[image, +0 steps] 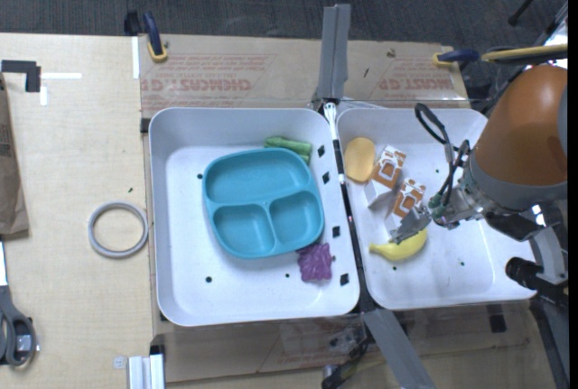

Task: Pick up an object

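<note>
1. Evidently the approach-and-grasp step: the hand [414, 225] sits low in the right bin [470, 288], right over the upper end of the toy banana [400, 246]. Judged the likely target.
2. Banana lies flat on the bin floor, near the left wall, curved side down toward the camera. One banana.
3. Hand state: cannot tell. The tips blur into the banana's top edge; no sure view of anything between them.
4. Next move, as a judgement: confirm a grip across the banana's narrow body, then lift straight up, clear of the bin wall. A shallow pinch on the curved end could slip.
5. Just above the hand: two orange-and-white packets [391, 169], [409, 197], near each other. One pale orange rounded item [359, 159], beside the divider.
6. Left bin [172, 225]: one blue three-compartment tray [264, 202], one green item [289, 144] at its top edge, one purple item [316, 263] at its lower right corner.
7. Tabletop [72, 162]: one grey ring [118, 228], left of the bins.
</note>
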Controlling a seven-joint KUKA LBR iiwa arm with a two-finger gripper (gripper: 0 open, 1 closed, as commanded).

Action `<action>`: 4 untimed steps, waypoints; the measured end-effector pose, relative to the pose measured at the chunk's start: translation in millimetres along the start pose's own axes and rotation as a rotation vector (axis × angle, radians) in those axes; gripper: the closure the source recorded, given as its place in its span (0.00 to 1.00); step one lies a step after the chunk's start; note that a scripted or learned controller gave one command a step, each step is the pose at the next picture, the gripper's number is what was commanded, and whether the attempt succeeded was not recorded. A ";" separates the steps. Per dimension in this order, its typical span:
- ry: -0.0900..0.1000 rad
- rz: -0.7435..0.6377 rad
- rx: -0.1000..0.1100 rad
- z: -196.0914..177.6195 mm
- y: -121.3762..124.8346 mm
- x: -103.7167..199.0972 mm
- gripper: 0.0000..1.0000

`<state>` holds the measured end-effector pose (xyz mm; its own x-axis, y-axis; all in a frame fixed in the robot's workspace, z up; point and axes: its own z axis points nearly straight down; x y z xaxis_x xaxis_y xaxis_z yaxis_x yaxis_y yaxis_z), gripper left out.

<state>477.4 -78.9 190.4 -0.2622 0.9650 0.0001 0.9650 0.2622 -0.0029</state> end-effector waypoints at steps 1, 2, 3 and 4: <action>0.001 0.021 0.000 98.5 -6.2 -21.0 0.00; -0.001 0.173 -0.001 20.6 0.9 -27.1 0.00; 0.001 0.377 0.002 99.9 3.2 -37.7 0.00; 0.001 0.379 0.004 91.8 2.3 -38.3 1.00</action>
<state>489.4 -115.3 98.6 0.1134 0.9935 -0.0004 0.9935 -0.1134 -0.0074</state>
